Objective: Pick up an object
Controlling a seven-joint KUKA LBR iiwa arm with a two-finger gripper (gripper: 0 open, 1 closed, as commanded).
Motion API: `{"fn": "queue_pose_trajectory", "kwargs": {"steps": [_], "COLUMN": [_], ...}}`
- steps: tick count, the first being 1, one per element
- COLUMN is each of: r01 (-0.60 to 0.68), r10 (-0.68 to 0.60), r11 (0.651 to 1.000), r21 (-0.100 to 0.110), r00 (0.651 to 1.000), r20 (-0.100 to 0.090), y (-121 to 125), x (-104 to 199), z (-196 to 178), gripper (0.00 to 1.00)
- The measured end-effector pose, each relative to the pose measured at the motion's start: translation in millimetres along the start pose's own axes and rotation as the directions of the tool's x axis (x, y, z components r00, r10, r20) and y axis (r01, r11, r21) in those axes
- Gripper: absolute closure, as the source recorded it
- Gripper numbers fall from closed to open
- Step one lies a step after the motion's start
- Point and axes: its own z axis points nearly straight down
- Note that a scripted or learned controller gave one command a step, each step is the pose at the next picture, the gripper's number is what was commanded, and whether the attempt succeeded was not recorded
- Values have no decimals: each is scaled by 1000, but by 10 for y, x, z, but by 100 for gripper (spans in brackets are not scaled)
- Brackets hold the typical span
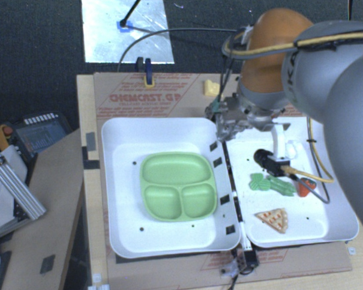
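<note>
In the right bin (pixel 335 222) lie a green leafy toy (pixel 272 184), a pizza-slice toy (pixel 273 219) near the front, and a small red piece (pixel 303 188) beside the green toy. My gripper (pixel 224 128) hangs over the bin's far left corner, close to the divider between the bins. It is well behind and to the left of the toys. The grey arm and its orange band cover the back right of the bin.
A green divided plate (pixel 176 185) sits in the middle of the left bin (pixel 118 144). Behind the bins, a small yellow block (pixel 211 88) and a blue-and-yellow clamp (pixel 146 71) rest on the cardboard. Clips line the divider (pixel 225 187).
</note>
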Motion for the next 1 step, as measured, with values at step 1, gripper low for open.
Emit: {"fn": "queue_pose_trajectory", "kwargs": {"steps": [1], "r01": [0], "r10": [0], "r11": [1000], "r21": [2], "r00": [1000], "r20": [-1], "y": [300], "x": [531], "z": [139], "gripper": [100]}}
